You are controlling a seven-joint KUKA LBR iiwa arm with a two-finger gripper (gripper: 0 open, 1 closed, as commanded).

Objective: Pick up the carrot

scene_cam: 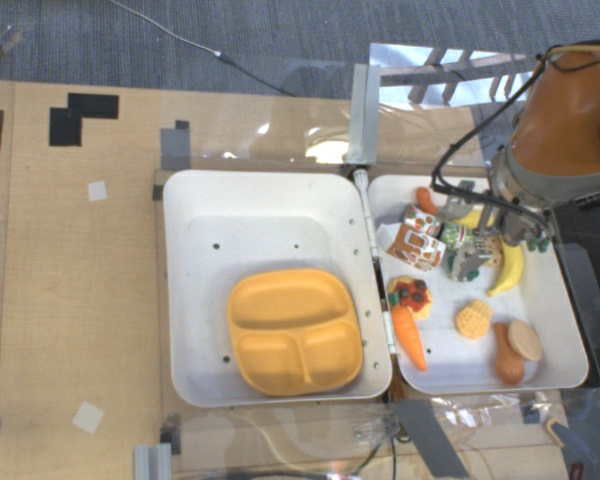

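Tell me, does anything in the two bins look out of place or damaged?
Nothing stands out. The yellow tray lies flat in the left bin. The carrot and other toy foods lie loose and whole in the right bin.

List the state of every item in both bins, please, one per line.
carrot: lying flat, right bin, not gripped
banana: lying by gripper
corn piece: lying loose
yellow tray: upright, left bin, nothing in its compartments
gripper: low over right bin, away from carrot

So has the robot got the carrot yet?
Not yet. The carrot lies in the right bin, near its left wall, beside the yellow tray's bin. The gripper is over other toys further back, near the banana. Reaching, grabbing and lifting remain.
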